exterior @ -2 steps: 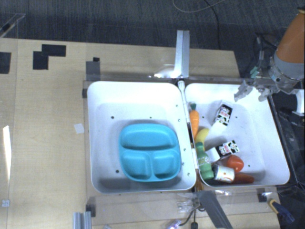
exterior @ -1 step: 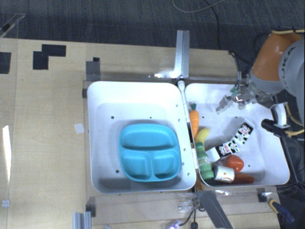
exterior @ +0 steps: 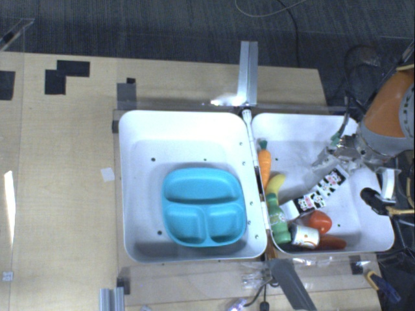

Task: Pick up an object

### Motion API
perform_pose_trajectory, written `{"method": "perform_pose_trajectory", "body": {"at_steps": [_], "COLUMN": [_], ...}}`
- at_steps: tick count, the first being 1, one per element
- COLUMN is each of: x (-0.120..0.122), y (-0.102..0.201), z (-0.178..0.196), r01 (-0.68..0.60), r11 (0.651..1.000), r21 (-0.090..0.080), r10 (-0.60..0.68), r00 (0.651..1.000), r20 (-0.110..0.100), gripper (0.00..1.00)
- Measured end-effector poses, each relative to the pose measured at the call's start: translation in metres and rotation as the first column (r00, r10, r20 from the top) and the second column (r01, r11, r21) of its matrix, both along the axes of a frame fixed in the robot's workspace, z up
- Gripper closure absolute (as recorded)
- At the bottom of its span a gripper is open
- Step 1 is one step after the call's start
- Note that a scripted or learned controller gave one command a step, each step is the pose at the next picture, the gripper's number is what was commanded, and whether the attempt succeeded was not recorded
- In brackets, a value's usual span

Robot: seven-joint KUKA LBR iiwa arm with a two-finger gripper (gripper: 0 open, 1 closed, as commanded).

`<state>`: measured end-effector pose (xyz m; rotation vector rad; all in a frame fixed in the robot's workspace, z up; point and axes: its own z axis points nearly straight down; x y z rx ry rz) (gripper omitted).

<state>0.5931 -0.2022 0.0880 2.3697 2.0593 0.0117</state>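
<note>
- The objects I am picking from are lying crowded in the right bin (exterior: 363,241), along its left wall and lower edge: a carrot (exterior: 264,160), a yellow piece (exterior: 275,183), a green bottle (exterior: 277,218), a red tomato (exterior: 319,222).
- The carrot is pointing its green top toward the upper frame, its long axis running along the wall.
- I am hovering my gripper (exterior: 337,153) at the bin's upper right; whether it is gripping, I cannot tell.
- The blue tray (exterior: 203,206) is sitting in the left bin (exterior: 139,173).

Blue divided tray (exterior: 204,206) in left bin (exterior: 139,173); black cable (exterior: 292,5) looped on floor behind bench.
</note>
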Motion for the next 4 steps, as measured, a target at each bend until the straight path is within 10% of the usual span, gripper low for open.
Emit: {"method": "perform_pose_trajectory", "body": {"at_steps": [1,2,3,4], "x": [0.003,-0.026,0.005,0.004], "y": [0.001,0.049,0.078,-0.003], "z": [0.011,0.005,0.002,0.053], "r01": [-0.003,-0.297,-0.247,-0.382], "r11": [1.000,0.954,0.969,0.924], "r21": [-0.001,-0.032,-0.010,-0.006], "r10": [0.003,0.298,0.247,0.382], "r00": [1.000,0.954,0.969,0.924], "r20": [0.006,0.024,0.007,-0.004], "gripper": [1.00,1.00,1.00,1.00]}}
